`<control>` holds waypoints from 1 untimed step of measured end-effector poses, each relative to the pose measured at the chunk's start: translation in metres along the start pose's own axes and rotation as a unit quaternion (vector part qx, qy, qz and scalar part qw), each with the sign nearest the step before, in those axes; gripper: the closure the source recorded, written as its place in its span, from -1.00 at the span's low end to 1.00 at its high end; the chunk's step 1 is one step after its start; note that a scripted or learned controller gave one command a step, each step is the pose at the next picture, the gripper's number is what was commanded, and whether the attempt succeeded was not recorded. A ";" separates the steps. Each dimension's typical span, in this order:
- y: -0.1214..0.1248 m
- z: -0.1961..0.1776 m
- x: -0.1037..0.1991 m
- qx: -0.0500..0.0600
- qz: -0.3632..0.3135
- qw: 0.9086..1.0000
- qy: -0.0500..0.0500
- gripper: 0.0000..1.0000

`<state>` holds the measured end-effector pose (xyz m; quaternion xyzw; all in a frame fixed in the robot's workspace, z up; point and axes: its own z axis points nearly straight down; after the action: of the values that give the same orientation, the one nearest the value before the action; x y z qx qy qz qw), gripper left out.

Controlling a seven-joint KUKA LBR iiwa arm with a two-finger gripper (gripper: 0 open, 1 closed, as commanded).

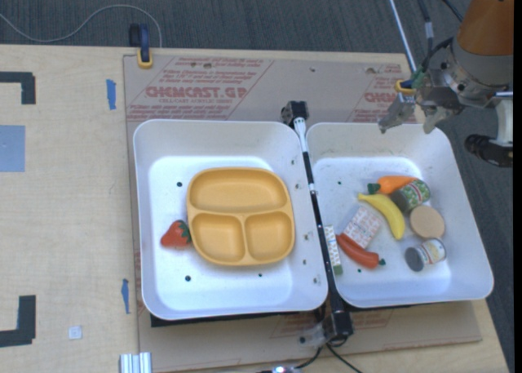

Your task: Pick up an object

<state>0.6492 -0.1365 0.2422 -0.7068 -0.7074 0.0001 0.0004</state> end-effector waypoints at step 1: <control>0.002 0.144 -0.009 0.002 0.001 1.000 0.001 -1.00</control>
<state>0.6510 -0.1458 0.0986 -0.7075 -0.7067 0.0014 0.0024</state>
